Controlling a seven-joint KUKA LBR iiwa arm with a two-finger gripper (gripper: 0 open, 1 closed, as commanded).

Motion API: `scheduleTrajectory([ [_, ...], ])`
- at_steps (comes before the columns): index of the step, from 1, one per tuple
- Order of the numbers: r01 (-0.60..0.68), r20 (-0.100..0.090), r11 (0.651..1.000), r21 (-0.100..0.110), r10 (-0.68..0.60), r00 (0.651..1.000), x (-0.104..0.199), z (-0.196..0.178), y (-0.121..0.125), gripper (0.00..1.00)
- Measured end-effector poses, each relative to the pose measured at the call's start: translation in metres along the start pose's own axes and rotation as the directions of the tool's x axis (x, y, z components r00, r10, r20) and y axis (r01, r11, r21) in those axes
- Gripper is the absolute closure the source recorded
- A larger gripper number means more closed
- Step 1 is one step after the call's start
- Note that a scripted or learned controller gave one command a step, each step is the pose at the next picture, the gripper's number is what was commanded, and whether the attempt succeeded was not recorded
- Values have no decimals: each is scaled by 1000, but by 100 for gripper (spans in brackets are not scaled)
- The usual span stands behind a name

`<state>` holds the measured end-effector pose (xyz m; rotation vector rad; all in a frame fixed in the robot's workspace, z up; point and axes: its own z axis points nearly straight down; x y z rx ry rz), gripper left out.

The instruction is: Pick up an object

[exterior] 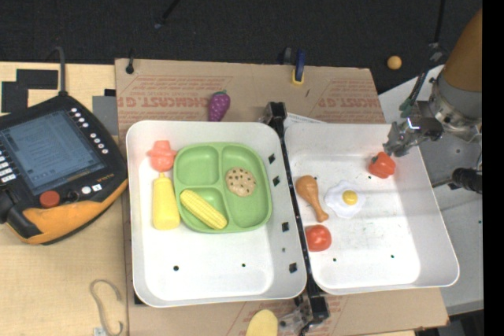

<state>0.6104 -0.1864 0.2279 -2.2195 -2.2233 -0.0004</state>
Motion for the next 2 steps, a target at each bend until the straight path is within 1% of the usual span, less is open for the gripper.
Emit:
scheduleTrajectory([
  [1, 0, -3, 1000, 5, 0, 1000, 42, -2, -42, 100],
  [2, 0, -3, 1000, 6, 0, 1000, 88, 10, -68, 100],
])
